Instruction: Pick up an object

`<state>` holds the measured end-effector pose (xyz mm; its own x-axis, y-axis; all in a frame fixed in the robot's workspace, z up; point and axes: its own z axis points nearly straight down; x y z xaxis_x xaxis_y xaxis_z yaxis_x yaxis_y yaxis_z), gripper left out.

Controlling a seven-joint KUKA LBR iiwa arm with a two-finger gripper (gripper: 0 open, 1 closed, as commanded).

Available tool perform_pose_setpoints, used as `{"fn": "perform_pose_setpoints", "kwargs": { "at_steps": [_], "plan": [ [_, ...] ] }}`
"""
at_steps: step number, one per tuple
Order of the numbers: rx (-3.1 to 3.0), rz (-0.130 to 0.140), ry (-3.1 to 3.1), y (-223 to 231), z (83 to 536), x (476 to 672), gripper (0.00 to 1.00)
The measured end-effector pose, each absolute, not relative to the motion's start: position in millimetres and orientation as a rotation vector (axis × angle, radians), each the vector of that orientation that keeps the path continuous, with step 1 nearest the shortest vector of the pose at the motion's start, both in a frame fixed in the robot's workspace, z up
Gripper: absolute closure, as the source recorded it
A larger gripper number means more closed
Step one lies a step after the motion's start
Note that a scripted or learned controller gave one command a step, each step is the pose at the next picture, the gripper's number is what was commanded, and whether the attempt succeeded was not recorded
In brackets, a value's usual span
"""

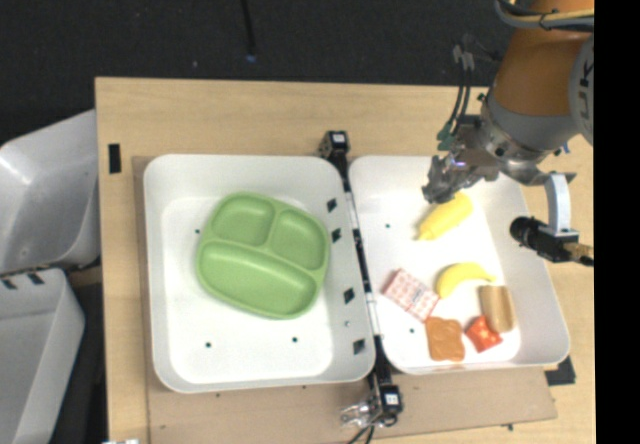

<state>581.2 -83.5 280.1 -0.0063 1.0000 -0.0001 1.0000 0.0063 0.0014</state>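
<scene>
Two white bins sit side by side on the bench. Nearest in the right bin (535,327) lie an orange toast (445,339), a red piece (483,334), a hotdog (496,307) and a pink wafer (411,294). Behind them is a banana (462,278), then a yellow corn (444,217). The gripper (441,182) hangs right at the corn's far end; whether it is spread or closed cannot be told. The left bin (165,332) holds a green tray (263,255).
</scene>
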Motion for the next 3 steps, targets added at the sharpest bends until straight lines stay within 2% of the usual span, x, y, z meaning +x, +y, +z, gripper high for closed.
{"fn": "perform_pose_setpoints", "kwargs": {
  "at_steps": [1, 3],
  "plan": [
    [2.215, 0.000, 2.227, -25, 267, 577.7, 1.00],
    [2.215, 0.000, 2.228, 87, 239, 582.9, 1.00]
  ]
}}
